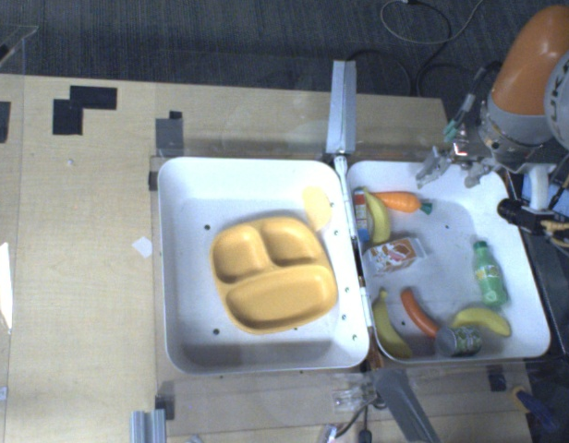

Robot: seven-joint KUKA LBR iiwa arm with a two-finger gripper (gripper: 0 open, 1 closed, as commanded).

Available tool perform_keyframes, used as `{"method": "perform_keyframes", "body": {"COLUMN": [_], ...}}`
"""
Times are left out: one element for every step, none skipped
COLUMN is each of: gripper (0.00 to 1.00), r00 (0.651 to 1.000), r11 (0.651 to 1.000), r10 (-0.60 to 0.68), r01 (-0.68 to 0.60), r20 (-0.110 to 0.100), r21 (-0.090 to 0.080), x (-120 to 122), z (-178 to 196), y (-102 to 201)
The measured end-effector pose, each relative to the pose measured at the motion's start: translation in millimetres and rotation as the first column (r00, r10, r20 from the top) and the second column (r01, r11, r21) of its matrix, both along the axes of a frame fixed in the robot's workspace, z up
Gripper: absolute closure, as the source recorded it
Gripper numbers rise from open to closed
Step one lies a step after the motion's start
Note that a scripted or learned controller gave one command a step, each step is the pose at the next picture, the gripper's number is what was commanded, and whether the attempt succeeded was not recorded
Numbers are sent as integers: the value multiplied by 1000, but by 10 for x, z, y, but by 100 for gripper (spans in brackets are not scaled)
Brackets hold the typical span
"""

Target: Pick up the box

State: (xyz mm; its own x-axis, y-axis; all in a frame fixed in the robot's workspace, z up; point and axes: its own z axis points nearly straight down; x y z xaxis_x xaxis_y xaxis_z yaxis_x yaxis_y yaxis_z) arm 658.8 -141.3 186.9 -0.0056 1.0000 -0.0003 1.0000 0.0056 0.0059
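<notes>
The box (393,255) is a small red and white carton lying on its side near the middle of the right bin (534,340). My gripper (453,170) hangs over the far rim of that bin, up and to the right of the box and well apart from it. Its fingers (431,169) are spread open with nothing between them. The grey arm with its orange band reaches in from the upper right.
Around the box lie a carrot (397,201), a banana (377,218), a green bottle (489,272), a sausage (417,311), two more bananas (481,319) (389,326) and a can (458,341). The left bin (178,247) holds a yellow divided tray (271,273).
</notes>
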Motion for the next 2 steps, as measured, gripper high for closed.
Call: {"method": "perform_keyframes", "body": {"gripper": [0,100], "r00": [1000,1000], "r11": [1000,1000], "r10": [-17,-13], "r01": [17,13], "r20": [3,12], "r21": [-1,-3], "x": [-220,-188], "z": [-994,-855], "y": [-516,-505]}}
